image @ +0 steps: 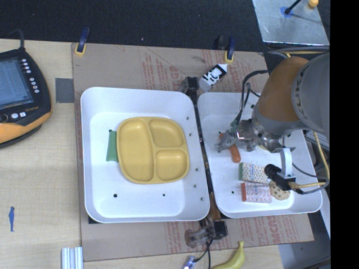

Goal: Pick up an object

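The grey arm (294, 102) with its orange band leans in over the right-hand white bin (216, 195), and its tool (238, 136) sits low among the clutter near that bin's middle; whether it is spread or closed cannot be told from this slant, since the wrist hides it, and nothing can be seen gripped. The step in hand looks like a descent onto one of the small objects, and doing it well would mean settling on a single item that lies apart from its neighbours, coming straight down, and closing across a narrow side rather than along a length. The candidates lie in the right bin: a slim orange piece (236, 153), carrot-like and probably smooth, just beside the tool; below it a flat printed packet (253, 172) and a second packet with red print (257, 193), both thin and likely hard to get under; and a small brown biscuit-like shape (279, 191) near the lower right corner, touching dark cabling. The left bin (92, 150) is a shallow moulded shell of matt white plastic and holds a yellow divided tray (152, 149) with rounded compartments, lying over a green strip (111, 145). Both bins rest on brown cardboard (140, 60) clipped to the pale wooden surface (33, 195), where a yellow banana (234, 258) lies at the front edge.
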Action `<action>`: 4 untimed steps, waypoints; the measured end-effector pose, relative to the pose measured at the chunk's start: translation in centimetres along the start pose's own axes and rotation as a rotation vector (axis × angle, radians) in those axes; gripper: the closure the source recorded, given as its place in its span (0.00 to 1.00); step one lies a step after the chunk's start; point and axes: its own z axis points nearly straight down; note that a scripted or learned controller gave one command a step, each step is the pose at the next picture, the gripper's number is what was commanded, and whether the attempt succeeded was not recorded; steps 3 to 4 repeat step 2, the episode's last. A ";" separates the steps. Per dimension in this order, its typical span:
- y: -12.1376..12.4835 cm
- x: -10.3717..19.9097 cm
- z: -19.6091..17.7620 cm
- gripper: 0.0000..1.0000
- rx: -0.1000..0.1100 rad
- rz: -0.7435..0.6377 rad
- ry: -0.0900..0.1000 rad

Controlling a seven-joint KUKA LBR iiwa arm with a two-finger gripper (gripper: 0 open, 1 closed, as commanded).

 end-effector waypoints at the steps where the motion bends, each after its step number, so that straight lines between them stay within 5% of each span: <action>1: 0.0 -0.1 -1.0 1.00 0.002 -0.003 -0.001; 2: 0.8 6.2 -10.1 1.00 -0.004 0.002 0.002; 4: 0.8 6.2 -10.1 1.00 -0.004 0.002 0.002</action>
